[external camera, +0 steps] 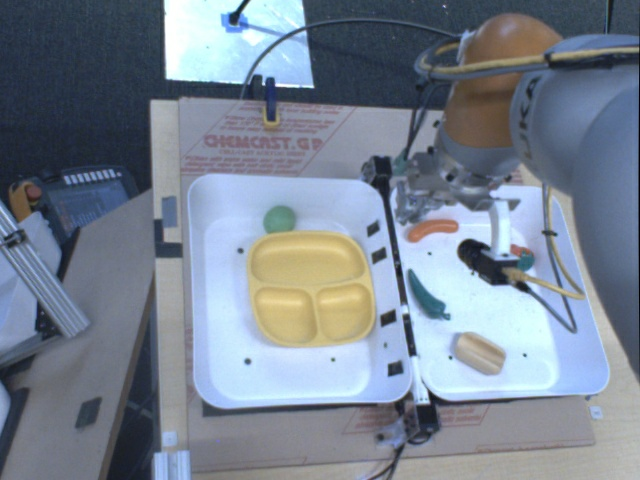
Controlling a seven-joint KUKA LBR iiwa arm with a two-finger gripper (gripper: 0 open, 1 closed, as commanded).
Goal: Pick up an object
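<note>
The right bin [560,368] holds an orange-red sausage [432,230] near its back left, a dark green pod [428,296] by its left wall and a tan bread roll [479,353] toward the front. A small orange and green piece [523,259] lies further right, partly hidden. My gripper [409,205] hangs low over the back left corner of this bin, just left of and behind the sausage, close to the divider between the bins. Nothing is visibly held.
In the left bin [215,368] a yellow divided tray [310,286] lies in the middle, with a green ball [280,218] just behind it. A yellow cable [560,288] loops across the right bin's right side. Cardboard [290,138] lies under both bins.
</note>
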